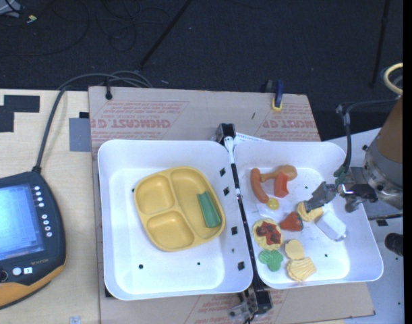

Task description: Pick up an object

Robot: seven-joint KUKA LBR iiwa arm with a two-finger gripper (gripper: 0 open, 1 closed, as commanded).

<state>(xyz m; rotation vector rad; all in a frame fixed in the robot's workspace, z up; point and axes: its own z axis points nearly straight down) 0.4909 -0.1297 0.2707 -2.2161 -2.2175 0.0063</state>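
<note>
- Your pincer (319, 200) sits low in the right bin (357, 265), fingers spread apart, with a small yellow piece (309, 214) right at their tips; whether it is gripped, you cannot tell.
- Just left lie a strawberry (291, 222), a sausage (259, 184) and a pizza slice (267, 233).
- The left bin (125, 275) holds a yellow divided plate (166, 206) carrying a green piece (209, 209).

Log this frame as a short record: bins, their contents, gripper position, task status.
left bin: yellow divided plate with a green piece in its right compartment
right bin: toy foods, including a sausage, pizza slice, green item, ridged chip
gripper: low over the right bin, near a yellow piece
task status: no grasp visible
</note>
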